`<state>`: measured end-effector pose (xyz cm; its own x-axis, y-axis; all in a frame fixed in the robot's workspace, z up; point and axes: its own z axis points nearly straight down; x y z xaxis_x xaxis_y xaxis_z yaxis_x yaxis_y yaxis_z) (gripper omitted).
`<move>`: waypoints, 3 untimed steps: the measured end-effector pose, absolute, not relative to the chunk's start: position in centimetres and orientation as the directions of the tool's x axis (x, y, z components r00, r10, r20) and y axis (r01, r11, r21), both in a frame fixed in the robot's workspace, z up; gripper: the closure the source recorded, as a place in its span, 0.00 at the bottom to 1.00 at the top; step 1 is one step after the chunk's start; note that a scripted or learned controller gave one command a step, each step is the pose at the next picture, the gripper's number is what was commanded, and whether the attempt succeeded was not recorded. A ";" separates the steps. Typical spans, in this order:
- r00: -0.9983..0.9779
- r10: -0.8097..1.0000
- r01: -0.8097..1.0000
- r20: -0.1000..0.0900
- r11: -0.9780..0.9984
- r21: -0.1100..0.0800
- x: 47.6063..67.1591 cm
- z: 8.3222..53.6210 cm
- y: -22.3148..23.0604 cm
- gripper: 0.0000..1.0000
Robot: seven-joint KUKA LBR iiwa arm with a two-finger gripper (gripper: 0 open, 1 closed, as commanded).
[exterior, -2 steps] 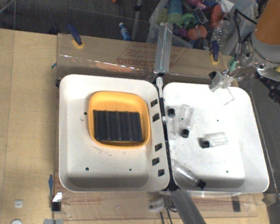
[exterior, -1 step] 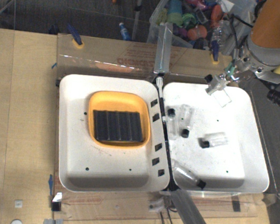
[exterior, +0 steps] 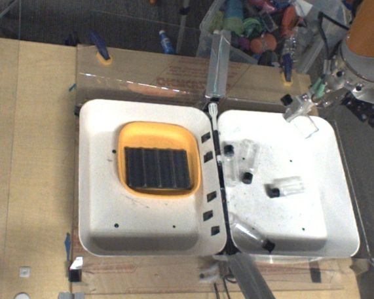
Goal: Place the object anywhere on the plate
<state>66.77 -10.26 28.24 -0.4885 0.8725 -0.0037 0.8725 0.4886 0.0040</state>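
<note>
Nearest the lens, a clear vial with a black cap (exterior: 252, 236) lies on its side along the near wall of the right bin (exterior: 321, 158), close to the divider

Up at the far right corner of that bin hangs the claw (exterior: 312, 98), below the arm's orange band. Whether it is apart or together I cannot tell; the metal parts there blur into one another. Just beneath it sits a pale, glassy shape (exterior: 301, 112) over the bin's far rim. It may be another vial or only a glint, and nothing shows it being gripped.

Further out from the claw, on the bin floor, a second capped vial (exterior: 284, 188) lies near the middle, and a pair of clear vials (exterior: 245, 161) rests towards the divider, touching or nearly so. These small vials look like the things to be carried.

Across the divider, in the left bin (exterior: 96, 170), the orange plate (exterior: 159, 130) sits well apart from the claw. A black ridged slab (exterior: 157, 168) already covers most of its middle, leaving the rim bare.

By my reading, the task is hardly begun: no vial lies on the plate, none is clearly held, and the claw is at the far side of the wrong bin. A secure pick, the carry over the divider and the release all remain
</note>
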 end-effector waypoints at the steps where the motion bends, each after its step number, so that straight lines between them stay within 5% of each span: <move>1: -0.560 0.828 0.828 -0.002 0.560 0.002 66.8 27.8 -10.0 1.00; 3: -0.638 0.770 0.770 -0.005 0.638 0.004 66.5 28.4 -11.3 1.00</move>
<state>66.51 -11.31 28.39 -0.6381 0.7699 -0.0052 0.7699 0.6381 0.0037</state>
